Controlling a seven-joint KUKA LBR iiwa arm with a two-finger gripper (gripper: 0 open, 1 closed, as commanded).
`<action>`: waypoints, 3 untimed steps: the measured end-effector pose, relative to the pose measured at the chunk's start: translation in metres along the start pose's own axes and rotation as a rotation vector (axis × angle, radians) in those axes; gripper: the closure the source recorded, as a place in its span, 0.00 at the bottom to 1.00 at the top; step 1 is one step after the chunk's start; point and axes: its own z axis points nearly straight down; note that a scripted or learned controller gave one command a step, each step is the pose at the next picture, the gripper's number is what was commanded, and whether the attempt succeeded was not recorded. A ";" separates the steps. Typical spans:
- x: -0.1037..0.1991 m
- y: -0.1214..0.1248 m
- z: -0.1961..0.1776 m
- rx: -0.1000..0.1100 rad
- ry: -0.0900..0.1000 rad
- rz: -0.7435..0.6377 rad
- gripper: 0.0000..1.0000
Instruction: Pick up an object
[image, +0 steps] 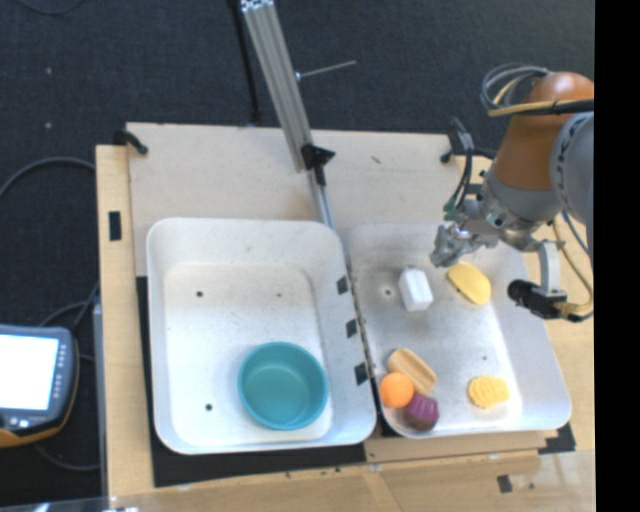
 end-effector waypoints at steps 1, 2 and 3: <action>-0.002 0.002 -0.047 0.001 0.000 -0.001 1.00; 0.050 -0.014 -0.045 0.008 0.002 -0.002 1.00; 0.097 -0.015 -0.055 0.006 0.004 -0.004 1.00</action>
